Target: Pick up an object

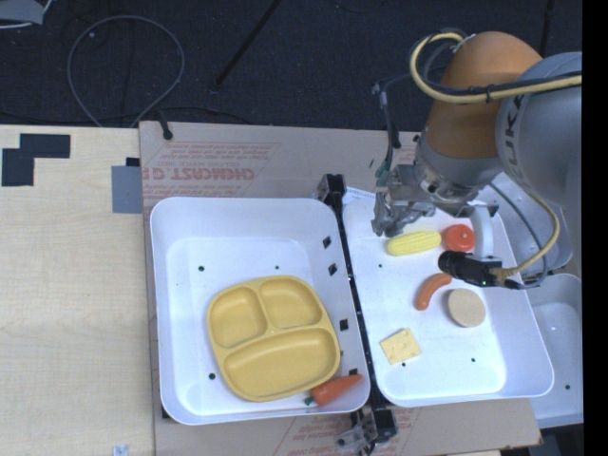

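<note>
My gripper (pixel 393 218) hangs over the back left part of the right bin (pixel 532 369), just above and left of a yellow corn cob (pixel 414 244). Beside the cob's right end lies a red tomato (pixel 459 237). An orange-red sausage (pixel 431 291) and a round beige disc (pixel 466 308) lie a little nearer the front. Towards the bin's front sits a yellow cheese square (pixel 400 346). I see nothing held in the gripper.
The left bin (pixel 180 255) holds a yellow divided plate (pixel 274 336), and a carrot (pixel 336 389) lies at its front right corner. A black divider (pixel 348 283) runs between the bins. The grey arm with its orange band (pixel 480 93) looms over the right bin's back.
</note>
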